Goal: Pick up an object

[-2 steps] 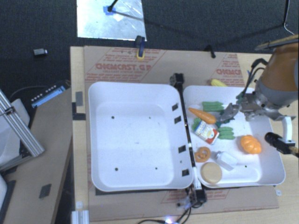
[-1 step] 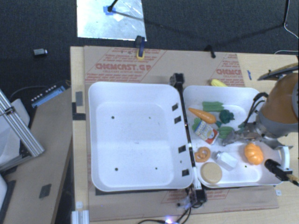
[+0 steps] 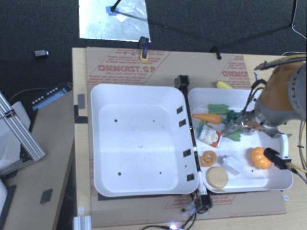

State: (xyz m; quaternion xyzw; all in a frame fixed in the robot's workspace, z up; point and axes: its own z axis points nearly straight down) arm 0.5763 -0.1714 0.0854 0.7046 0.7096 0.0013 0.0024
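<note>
My gripper (image 3: 234,127) is low in the right bin (image 3: 247,185), near its middle. It sits against a cluster of green toy pieces (image 3: 234,116), with another green piece (image 3: 234,136) just below it. An orange carrot (image 3: 207,118) lies just left of it, and a white, red and green packet (image 3: 209,135) lies below the carrot. I see nothing clearly held.
The right bin also holds an orange ring (image 3: 208,158), a tan round bun (image 3: 217,177), a clear block (image 3: 232,165) and an orange fruit (image 3: 258,158). A yellow piece (image 3: 223,86) rests at its back rim. The left bin (image 3: 139,143) adjoins it.
</note>
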